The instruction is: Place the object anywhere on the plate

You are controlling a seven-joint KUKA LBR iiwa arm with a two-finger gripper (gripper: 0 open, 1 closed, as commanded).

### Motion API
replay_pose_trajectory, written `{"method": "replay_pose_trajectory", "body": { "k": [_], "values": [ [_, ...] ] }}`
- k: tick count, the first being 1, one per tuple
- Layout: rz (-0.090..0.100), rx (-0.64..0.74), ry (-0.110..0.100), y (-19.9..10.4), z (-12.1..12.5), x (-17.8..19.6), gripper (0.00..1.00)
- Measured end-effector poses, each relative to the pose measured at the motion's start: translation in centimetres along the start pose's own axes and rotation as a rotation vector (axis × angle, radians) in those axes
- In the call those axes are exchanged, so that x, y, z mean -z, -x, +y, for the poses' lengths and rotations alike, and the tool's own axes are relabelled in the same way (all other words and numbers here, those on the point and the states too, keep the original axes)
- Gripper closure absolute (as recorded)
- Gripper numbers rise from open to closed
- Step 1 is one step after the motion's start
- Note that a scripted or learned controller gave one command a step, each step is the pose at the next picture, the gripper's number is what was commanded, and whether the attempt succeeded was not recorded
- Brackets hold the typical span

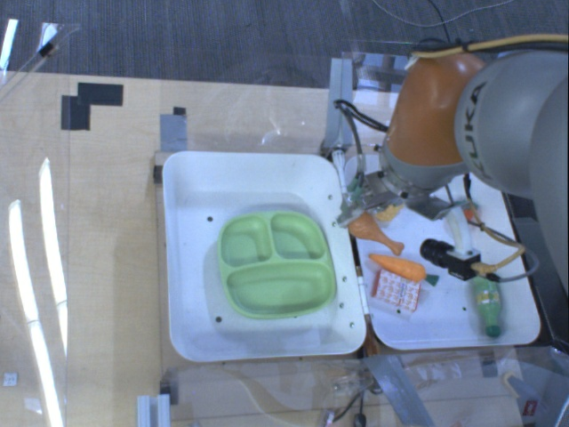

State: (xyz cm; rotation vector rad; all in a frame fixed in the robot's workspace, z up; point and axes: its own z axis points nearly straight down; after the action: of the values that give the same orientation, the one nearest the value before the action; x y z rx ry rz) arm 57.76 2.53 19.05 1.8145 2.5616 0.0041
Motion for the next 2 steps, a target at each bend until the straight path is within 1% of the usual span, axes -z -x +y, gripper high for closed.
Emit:
{"method": "replay_pose_trajectory", "body": {
  "k": [1,2],
  "values": [
    [-0.001,0.122,0.004,-6.63,2.84,2.59,1.0],
    [-0.001,0.121,0.004,-6.58,2.84,2.6,0.0]
  ]
}}
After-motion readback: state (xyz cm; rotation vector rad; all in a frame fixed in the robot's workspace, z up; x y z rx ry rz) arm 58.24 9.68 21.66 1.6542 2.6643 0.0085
